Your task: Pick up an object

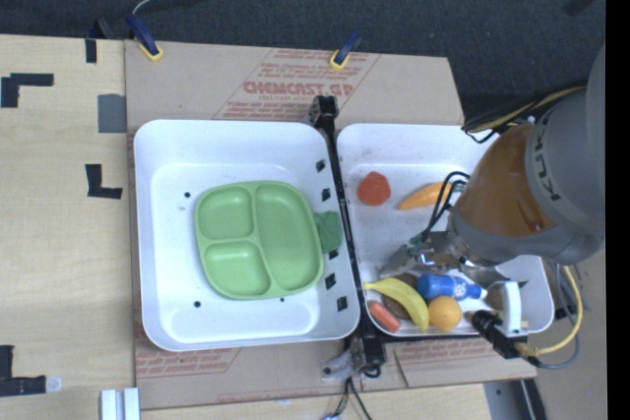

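- Over on the left, the left bin (157,241) has a green divided plate (258,237) sitting flat in the middle, with a small green thing (329,231) tucked against the wall between the bins. None of that is anywhere near the arm, so no real risk there.
- Moving into the right bin (394,138), a red round toy (373,188) and an orange carrot-ish piece (423,196) sit apart from each other with bare floor around them. Honestly the easier picks, imo.
- Near the front edge it gets messy: a banana (401,298), a small red piece (385,315), a blue thing (443,286) and an orange ball (445,313) are all crammed touching each other.
- The gripper (425,256) hangs right above that pile, close to the blue thing, but the wrist blocks it, so I can't tell if it's released or clamped, and nothing is visibly in it.
- What could go wrong: coming down into a pile that tight probably shoves the banana or ball aside, or pinches two things and drops both.
- Also the round stuff likely rolls off a glancing touch, and the front wall is close enough to catch on.
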You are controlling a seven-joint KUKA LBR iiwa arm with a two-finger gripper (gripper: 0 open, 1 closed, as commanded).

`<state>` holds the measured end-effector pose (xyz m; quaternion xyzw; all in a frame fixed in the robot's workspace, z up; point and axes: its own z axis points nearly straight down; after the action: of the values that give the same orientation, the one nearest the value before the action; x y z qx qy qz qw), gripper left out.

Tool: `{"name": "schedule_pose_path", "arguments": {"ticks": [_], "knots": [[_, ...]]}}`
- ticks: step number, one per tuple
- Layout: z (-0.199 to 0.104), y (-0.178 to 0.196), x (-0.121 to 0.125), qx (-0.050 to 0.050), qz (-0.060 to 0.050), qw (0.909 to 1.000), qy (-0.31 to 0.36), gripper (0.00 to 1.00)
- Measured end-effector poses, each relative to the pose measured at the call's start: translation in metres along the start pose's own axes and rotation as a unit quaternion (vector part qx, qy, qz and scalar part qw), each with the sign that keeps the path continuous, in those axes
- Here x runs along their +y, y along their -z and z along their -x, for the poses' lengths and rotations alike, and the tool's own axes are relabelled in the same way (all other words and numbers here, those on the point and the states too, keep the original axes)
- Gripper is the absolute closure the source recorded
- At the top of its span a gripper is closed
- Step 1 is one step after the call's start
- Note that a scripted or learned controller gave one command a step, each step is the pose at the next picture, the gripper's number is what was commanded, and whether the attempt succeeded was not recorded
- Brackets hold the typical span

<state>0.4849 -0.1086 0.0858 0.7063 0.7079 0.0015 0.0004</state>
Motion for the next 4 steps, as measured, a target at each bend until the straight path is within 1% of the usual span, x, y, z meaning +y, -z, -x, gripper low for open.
{"name": "schedule_pose_path", "arguments": {"ticks": [1, 2, 3, 4], "knots": [[-0.001, 0.000, 0.000, -0.001, 0.000, 1.0000, -0.001, 0.00], [0.000, 0.010, 0.000, -0.002, 0.001, 1.0000, -0.001, 1.00], [0.032, 0.110, 0.043, -0.002, -0.001, 1.0000, -0.001, 1.00], [0.032, 0.109, 0.043, -0.001, -0.002, 1.0000, -0.001, 0.00]]}}
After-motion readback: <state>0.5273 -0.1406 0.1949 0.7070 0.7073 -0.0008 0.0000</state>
